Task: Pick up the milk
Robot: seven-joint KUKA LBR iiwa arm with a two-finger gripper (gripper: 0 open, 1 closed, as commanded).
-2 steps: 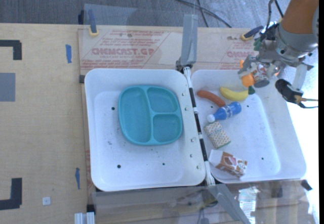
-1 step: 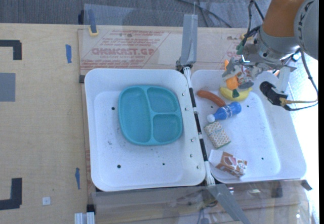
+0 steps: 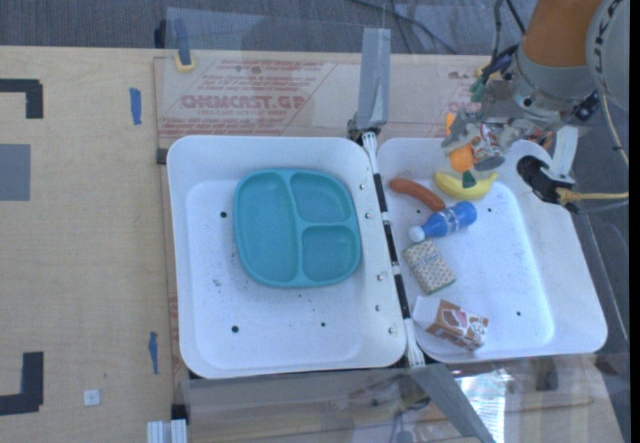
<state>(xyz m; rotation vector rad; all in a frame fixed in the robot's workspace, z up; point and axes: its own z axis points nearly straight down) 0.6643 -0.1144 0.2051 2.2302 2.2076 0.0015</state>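
Observation:
The milk [image 3: 489, 143] looks like a small white carton with red print. It sits between the fingers of my gripper [image 3: 482, 139], lifted over the back edge of the right bin [image 3: 560, 261]. The gripper is shut on it, with the grey and orange arm coming in from the upper right. Just below the carton lie an orange piece [image 3: 461, 158] and a yellow banana [image 3: 466, 185].
The right bin also holds a red hot dog [image 3: 417, 194], a blue bottle [image 3: 446, 222], a speckled tan box [image 3: 430, 266] and a brown carton [image 3: 460, 324] at its front. A teal divided plate [image 3: 297, 227] lies in the left bin [image 3: 200, 261]. A black cable end [image 3: 541, 181] hangs nearby.

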